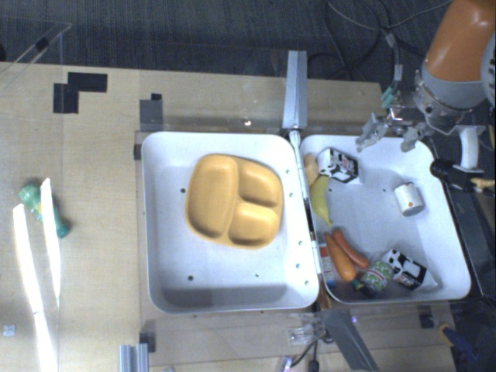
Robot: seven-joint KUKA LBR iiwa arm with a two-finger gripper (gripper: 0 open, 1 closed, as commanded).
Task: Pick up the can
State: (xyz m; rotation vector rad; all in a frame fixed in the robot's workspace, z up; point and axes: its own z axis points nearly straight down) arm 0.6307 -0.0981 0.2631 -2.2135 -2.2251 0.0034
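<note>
A small white can (408, 198) lies on its side in the right part of the right bin (453, 242). My gripper (390, 136) hangs over that bin's far edge, up and slightly left of the can and apart from it. Its fingers (371, 135) are spread open with nothing between them. A green-labelled round container (377, 277) sits near the bin's front edge.
The right bin also holds a black-and-white carton (338, 163) at the far left, a banana (320, 200), two orange sausages (343, 255) and another black-and-white carton (408, 268). A yellow divided tray (235, 201) lies in the left bin (167, 277). Cables (364, 22) run behind the bins.
</note>
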